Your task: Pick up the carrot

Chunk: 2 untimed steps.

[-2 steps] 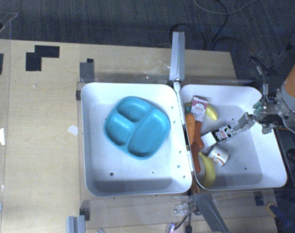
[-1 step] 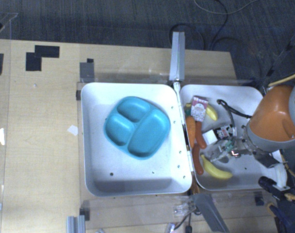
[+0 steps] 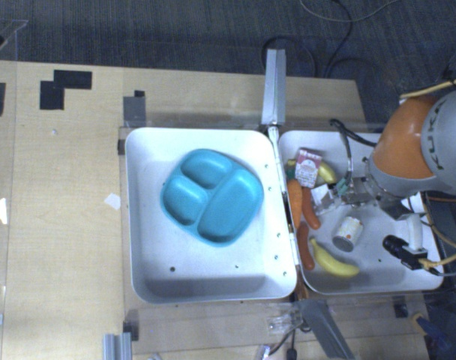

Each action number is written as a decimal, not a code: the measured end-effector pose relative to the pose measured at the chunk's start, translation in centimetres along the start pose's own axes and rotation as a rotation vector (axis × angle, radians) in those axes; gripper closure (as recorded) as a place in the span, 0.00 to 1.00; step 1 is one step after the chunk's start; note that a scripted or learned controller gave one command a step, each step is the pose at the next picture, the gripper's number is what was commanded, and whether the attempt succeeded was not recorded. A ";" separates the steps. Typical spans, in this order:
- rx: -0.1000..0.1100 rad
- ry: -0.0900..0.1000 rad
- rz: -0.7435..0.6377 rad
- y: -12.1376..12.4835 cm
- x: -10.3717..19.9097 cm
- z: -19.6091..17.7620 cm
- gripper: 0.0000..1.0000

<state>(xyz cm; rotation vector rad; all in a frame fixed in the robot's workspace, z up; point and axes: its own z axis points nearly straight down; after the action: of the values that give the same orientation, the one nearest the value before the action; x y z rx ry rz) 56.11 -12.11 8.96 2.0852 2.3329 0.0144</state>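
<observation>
Small packet (image 3: 307, 166) near the carrot (image 3: 295, 201) bears red, unreadable print.

- Even, diffuse overhead light is seen across the bench; no hard glare is present.
- Soft shadows are cast inside the left bin (image 3: 138, 223), far left of the gripper (image 3: 346, 193).
- A faint sheen is shown on the blue divided plate (image 3: 213, 195).
- Small items beside the gripper are rendered slightly soft.
</observation>
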 end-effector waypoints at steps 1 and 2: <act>0.026 0.008 -0.049 7.8 1.5 0.3 0.00; 0.005 0.001 0.126 6.1 2.4 0.2 0.00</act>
<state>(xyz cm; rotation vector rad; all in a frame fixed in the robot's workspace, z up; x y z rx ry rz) 61.95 -9.08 8.82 2.2315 2.1997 0.0107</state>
